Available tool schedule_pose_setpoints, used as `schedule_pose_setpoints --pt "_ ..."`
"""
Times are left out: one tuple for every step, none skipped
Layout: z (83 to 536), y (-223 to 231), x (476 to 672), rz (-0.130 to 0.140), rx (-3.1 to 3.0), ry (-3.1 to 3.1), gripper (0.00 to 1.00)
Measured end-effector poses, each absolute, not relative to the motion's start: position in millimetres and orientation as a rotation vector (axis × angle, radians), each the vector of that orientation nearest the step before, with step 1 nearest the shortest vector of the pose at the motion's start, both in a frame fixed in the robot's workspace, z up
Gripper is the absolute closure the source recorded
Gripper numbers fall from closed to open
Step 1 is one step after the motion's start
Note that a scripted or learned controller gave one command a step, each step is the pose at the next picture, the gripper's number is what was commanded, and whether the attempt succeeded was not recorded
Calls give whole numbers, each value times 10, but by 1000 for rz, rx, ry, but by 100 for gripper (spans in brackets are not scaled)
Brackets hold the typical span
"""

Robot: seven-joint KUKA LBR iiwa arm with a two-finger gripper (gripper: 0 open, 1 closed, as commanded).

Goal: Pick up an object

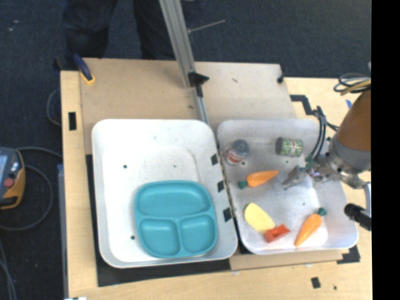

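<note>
Spanning most of the frame: tan wooden table carrying two shallow white plastic bins side by side. Left white bin holds a teal three-compartment plastic plate in its lower half. Right white bin holds the smaller items. Grey arm with orange band enters at the right edge, mid-height. Its claw sits low over the bin's centre-right, just right of a small orange toy carrot; claw state: cannot tell. Second orange carrot lower right. Yellow lemon-shaped toy lower centre, touching a small red block. Green-labelled can on its side upper right. Grey-topped small can upper left.
</note>
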State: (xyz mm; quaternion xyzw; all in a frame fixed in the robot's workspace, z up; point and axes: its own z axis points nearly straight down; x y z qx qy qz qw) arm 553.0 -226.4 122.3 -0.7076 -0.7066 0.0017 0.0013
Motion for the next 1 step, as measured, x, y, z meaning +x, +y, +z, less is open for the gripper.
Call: schedule_pose_setpoints --pt "1004 -2277 5534 2 -2225 -2221 0"
